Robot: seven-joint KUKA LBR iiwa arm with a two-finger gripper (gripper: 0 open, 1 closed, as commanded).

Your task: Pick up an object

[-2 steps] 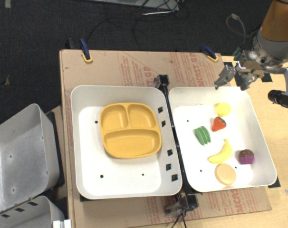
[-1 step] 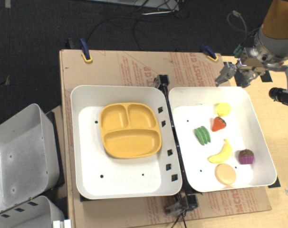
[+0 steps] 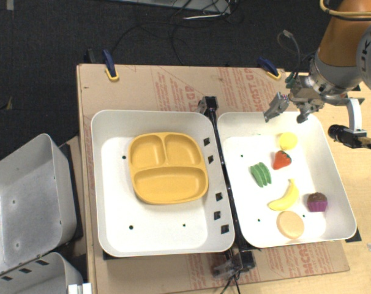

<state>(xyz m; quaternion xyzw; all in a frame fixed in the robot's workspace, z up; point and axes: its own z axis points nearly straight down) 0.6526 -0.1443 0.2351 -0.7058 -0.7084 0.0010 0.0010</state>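
My gripper hangs above the far edge of the right bin, its two fingers spread apart with nothing between them. Below it in that bin lie a yellow round fruit, a red strawberry, a green ridged vegetable, a yellow banana, a purple piece and a tan round piece. The yellow fruit is the closest to the fingers, just in front of them.
The left bin holds a yellow divided tray. A black clip strip runs between the bins. A grey empty tub stands off the bench at the left. Cables lie on the dark floor behind.
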